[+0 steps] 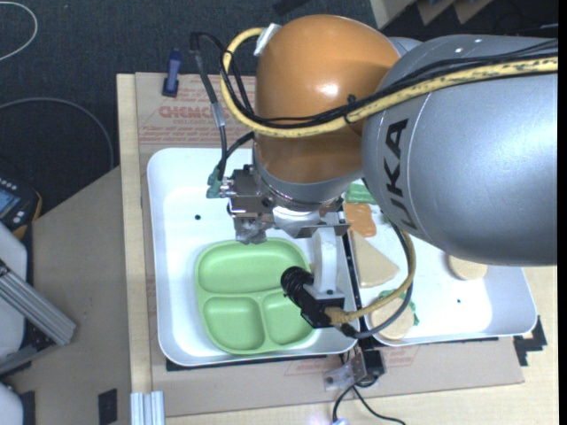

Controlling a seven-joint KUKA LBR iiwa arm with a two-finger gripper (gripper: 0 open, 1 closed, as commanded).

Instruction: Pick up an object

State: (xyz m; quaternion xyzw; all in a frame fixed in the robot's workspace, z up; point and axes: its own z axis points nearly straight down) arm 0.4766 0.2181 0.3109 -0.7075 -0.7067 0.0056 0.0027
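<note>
My claw [285, 237] hung over the left bin [173, 237], its tip hidden beneath my orange wrist band [319, 96]. A green divided tray [239, 304] lay directly below and just in front of my claw. Tan and orange flat pieces [368, 242] lay beside it in the right bin [505, 312].
</note>
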